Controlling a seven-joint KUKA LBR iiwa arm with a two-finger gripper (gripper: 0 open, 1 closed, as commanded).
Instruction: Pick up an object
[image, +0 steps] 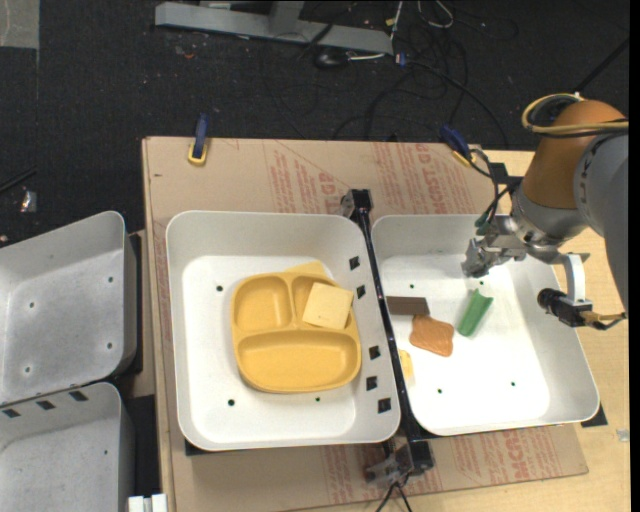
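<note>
In the right bin lie a green block, an orange-brown toast-shaped piece and a dark brown flat piece. A small yellow bit peeks out at that bin's left wall. My gripper hangs over the bin's upper middle, just above the green block's far end and apart from it. A yellow divided plate sits in the left bin with a pale yellow square slice on its upper right compartment.
A black divider rail runs between the two bins. The arm's orange-banded wrist enters from the upper right, with a black fitting beside the right bin's rim. Grey metal trays lie at the left.
</note>
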